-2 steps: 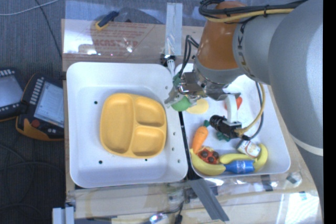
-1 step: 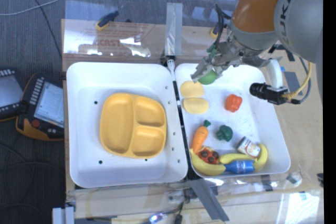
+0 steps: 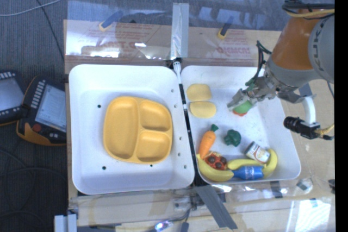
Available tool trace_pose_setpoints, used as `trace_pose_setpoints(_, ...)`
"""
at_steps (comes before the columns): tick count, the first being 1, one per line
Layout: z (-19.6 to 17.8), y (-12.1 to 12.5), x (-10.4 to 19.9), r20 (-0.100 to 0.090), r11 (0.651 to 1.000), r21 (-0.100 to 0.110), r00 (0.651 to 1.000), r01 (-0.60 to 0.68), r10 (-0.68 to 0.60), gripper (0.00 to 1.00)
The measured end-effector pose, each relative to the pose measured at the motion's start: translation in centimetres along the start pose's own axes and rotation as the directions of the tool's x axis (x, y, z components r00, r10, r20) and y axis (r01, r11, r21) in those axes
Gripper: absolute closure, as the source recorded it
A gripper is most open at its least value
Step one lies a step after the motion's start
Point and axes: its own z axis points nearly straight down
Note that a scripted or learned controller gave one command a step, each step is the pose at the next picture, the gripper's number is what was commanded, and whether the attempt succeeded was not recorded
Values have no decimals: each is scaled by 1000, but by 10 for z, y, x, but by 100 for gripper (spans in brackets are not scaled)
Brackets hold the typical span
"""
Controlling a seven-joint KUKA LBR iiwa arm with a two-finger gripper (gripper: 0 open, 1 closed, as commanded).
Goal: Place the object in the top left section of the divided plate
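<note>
- The claw (image 3: 243, 101) sits in the right bin (image 3: 283, 133), right of the frame's centre, slanting down and to the left from the grey and orange arm (image 3: 296, 51).
- A small red and green object (image 3: 242, 108) lies at the claw's tip, touching it or just under it. I cannot tell whether the fingers are wide, narrow or closed on it (the wrist body covers the view of them).
- The relation the next move turns on: the yellow divided plate (image 3: 138, 129) lies well to the left of the claw, in the left bin (image 3: 87, 89), a little lower in the frame.
- The plate's top left section (image 3: 120, 119) is its large compartment, on the side farthest from the claw.
- Between claw and plate stand the two bins' meeting walls (image 3: 182, 117), so any carry would likely need lift before the crossing.
- Near the path lie two pale yellow pieces (image 3: 200, 100), just left of the claw; a carrot (image 3: 206, 143), broccoli (image 3: 232, 138) and bananas (image 3: 234, 167) sit lower, out of the way.
- The left bin has open room all round the plate.
</note>
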Motion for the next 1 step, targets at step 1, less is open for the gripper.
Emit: trace_pose_setpoints(1, -11, 12, -18, 2, 996, -2, 996, 88, -88, 100)
